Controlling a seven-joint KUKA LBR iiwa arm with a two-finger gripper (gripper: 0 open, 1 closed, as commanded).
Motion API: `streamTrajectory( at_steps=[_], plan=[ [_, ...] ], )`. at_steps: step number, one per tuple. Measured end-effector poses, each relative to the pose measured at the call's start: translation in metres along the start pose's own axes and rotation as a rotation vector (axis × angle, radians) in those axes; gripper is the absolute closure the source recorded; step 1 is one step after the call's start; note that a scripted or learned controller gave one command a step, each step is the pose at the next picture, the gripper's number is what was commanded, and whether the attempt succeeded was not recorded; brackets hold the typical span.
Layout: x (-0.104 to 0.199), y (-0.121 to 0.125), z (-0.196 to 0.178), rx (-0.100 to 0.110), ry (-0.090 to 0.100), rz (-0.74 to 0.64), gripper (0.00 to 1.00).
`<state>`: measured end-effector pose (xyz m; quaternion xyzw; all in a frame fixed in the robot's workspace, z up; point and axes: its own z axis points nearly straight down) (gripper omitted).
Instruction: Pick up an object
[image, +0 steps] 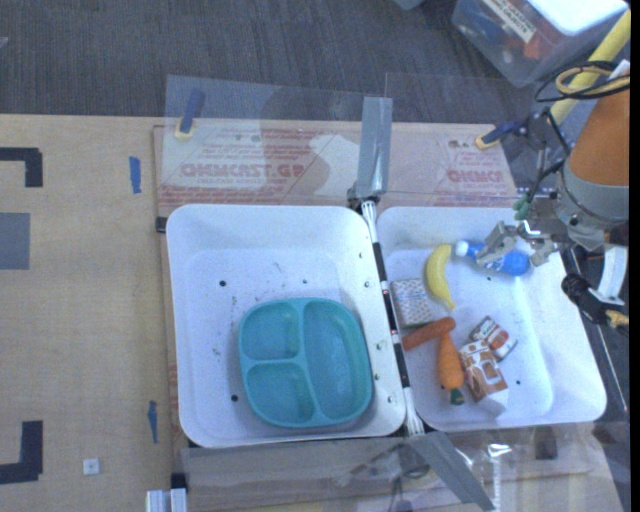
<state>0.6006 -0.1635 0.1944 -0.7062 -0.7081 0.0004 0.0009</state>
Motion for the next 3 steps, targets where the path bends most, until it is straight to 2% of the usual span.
streamTrajectory(
  at_steps=[1,2,3],
  plan=[
    [0.046,0.022,0.096,-0.007,-0.004,-0.322,0.0],
    [0.044,0.022,0.086,-0.008,-0.004,-0.317,1.0],
    [0.098,0.059,0.011,0.006,0.0,-0.295,1.0]
  ],
)
